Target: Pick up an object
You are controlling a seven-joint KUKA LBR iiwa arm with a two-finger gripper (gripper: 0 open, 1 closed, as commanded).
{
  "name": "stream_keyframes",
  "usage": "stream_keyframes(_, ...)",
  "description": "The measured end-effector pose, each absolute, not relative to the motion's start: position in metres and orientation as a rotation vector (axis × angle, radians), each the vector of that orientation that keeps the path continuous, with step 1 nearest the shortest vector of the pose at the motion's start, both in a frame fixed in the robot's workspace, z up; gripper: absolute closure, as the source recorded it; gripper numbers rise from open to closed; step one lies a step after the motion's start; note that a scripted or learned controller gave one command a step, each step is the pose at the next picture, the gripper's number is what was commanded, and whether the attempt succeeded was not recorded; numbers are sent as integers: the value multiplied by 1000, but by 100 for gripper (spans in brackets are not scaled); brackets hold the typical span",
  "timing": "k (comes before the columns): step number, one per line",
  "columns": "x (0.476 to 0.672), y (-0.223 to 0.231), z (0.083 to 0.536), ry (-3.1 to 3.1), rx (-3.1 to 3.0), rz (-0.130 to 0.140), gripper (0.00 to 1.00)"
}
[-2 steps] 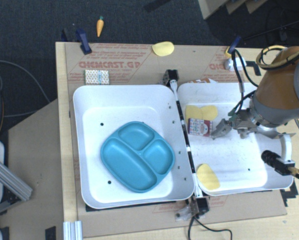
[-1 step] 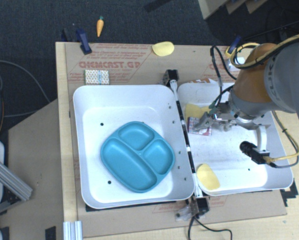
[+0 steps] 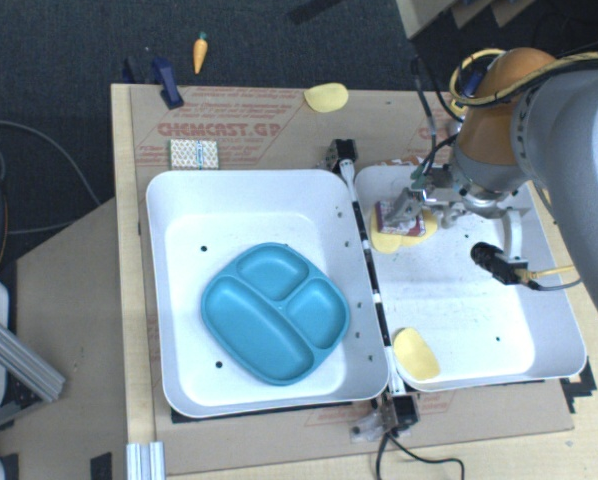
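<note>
Glossy blue plastic tray (image 3: 274,311); smooth white plastic bins (image 3: 169,218); matt cardboard bench top (image 3: 249,123)

The table (image 3: 139,268), a tan board with red lettering, carries two white bins (image 3: 179,208) side by side, a yellow oval piece (image 3: 326,97) at its far edge, a blue clip (image 3: 166,82) and a small patterned packet (image 3: 194,153).

the big grey arm (image 3: 579,138) comes in from the right. its orange band (image 3: 499,103) sits just above the wrist. the gripper (image 3: 419,206) points down and to the left, low in the right bin.
</note>
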State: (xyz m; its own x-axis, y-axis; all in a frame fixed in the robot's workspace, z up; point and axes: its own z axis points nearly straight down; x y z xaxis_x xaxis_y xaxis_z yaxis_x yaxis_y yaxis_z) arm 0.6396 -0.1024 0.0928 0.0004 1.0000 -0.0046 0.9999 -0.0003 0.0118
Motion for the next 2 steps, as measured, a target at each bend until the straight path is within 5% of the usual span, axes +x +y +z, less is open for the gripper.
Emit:
stream_keyframes(1,641,-102,104,2209,2207,13,100)
stream_keyframes(2,608,-98,85,2221,2223,-2,100)
